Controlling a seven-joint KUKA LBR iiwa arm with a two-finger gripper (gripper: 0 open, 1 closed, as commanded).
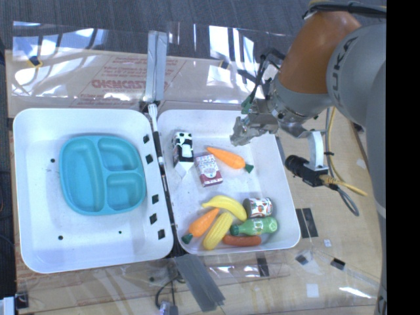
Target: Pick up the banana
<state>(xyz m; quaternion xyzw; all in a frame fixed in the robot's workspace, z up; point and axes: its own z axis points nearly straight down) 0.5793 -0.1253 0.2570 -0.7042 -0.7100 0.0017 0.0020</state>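
Banana (226,205): lay in the right bin (279,169), toward its near edge.
Neighbours: a corn cob (217,230) and a can (260,207) touched the banana.
Gripper (244,132): hovered beyond the banana, above a carrot (226,157); finger state could not be told.
Risk: crowding might cause a grasp to catch a neighbour.

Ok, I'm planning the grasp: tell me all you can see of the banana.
The banana is yellow, smooth and curved, plastic-looking, lying flat in the right bin near its front. An orange carrot and a yellow corn cob lie against it, and a small can sits by its right end. The gripper is over the bin's back, away from it.
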